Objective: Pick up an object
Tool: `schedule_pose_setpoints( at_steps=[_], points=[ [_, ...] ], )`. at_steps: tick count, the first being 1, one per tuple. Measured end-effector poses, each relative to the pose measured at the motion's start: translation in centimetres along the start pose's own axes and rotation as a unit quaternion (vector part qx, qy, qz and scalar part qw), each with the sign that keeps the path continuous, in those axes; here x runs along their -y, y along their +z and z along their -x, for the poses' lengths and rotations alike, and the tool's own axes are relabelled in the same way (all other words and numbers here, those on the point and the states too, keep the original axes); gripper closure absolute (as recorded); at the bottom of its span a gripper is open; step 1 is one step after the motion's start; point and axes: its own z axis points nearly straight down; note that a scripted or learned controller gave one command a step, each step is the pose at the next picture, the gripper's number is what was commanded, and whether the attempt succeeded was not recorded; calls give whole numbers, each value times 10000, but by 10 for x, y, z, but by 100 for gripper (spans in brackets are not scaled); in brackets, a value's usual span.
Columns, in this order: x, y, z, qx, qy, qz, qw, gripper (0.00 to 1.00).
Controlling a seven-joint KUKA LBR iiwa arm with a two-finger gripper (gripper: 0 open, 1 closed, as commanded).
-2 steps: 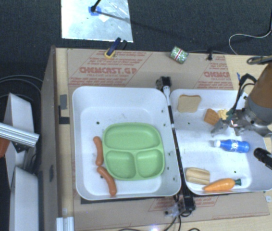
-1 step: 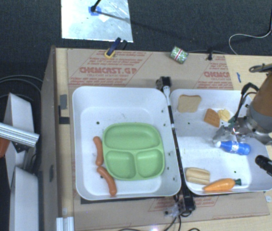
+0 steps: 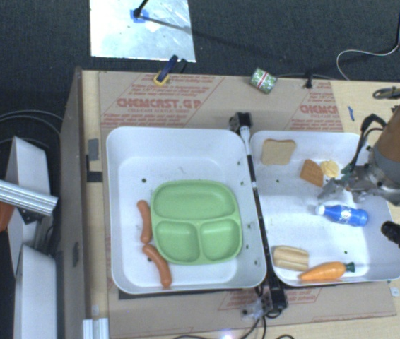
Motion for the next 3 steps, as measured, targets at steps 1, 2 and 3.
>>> schedule_pose_setpoints(
  at_steps=[1,2,3],
  points=[
    [10,33,4,-2,-1,-8,10000,0],
    [43,33,11,-1,2,-9,10000,0],
    [-85,-18,15,6,-15,17,10000,0]
  ],
)
